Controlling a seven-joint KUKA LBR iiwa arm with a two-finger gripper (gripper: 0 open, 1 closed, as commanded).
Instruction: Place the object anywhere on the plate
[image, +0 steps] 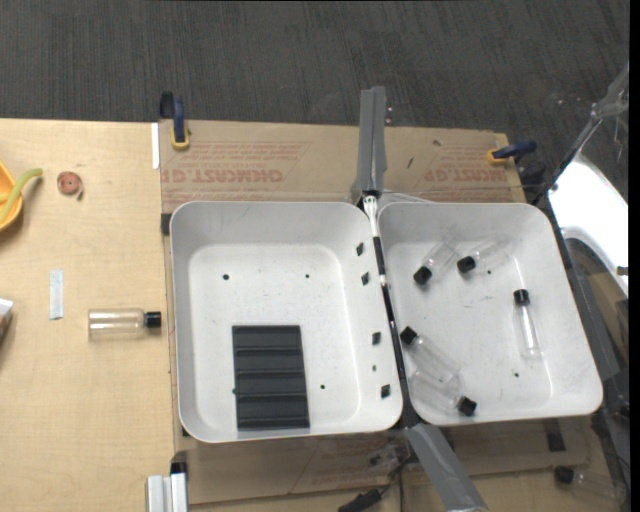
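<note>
A black ridged rectangular plate (269, 377) lies flat in the front part of the left bin (200, 250). Several clear vials with black caps lie scattered in the right bin (560, 250). Two vials (434, 262) (482, 256) are near the back. One long vial (527, 328) lies along the right side. Another vial (418, 345) is at the left wall, and one more (448, 392) sits at the front. Nothing rests on the plate.
A clear bottle with a black cap (122, 321) lies on the wooden bench left of the bins. A yellow object (10, 195), a small red disc (68, 182) and a white strip (56, 295) are there too. Clamps (172, 110) (510, 152) hold the cardboard at the back.
</note>
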